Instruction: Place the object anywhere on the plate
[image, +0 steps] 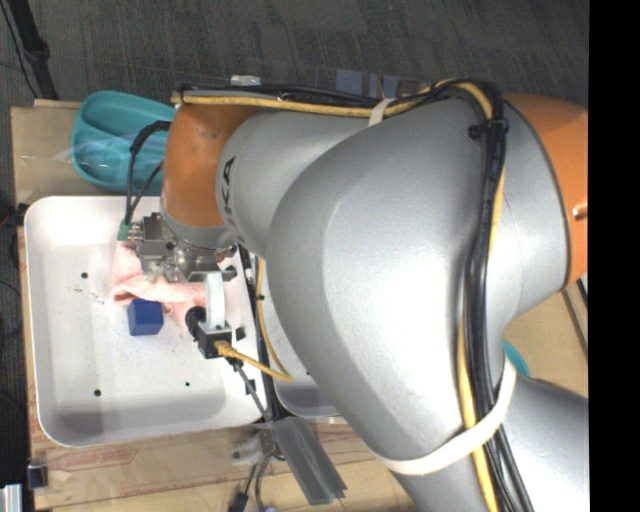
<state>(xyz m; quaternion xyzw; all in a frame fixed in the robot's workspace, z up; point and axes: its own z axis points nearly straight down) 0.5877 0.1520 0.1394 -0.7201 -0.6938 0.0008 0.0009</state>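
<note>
**Robot arm looms over left bin, blue block beside a pink plate**

A grey robot arm (400, 270) with an orange band (195, 165) above its wrist reaches in from the right and covers most of the bench, seen from the fixed camera overhead. Its bulk hides nearly all of the right bin (300, 400), of which a strip of pale rim shows below the arm. The gripper (165, 255) hangs low over the upper middle of the left bin (60, 320), directly above a pink plate (135, 280); whether its fingers are spread or closed cannot be told, since the wrist blocks them from above.

A small blue block (146, 317) sits on the white floor of the left bin, at the lower edge of the pink plate and just left of a black-and-white fitting (212, 320) on the arm. Whether the block touches the plate cannot be told. Black and yellow cables (470, 250) run along the arm's casing. A teal container (105, 140) lies on the bench beyond the left bin's far corner.
</note>
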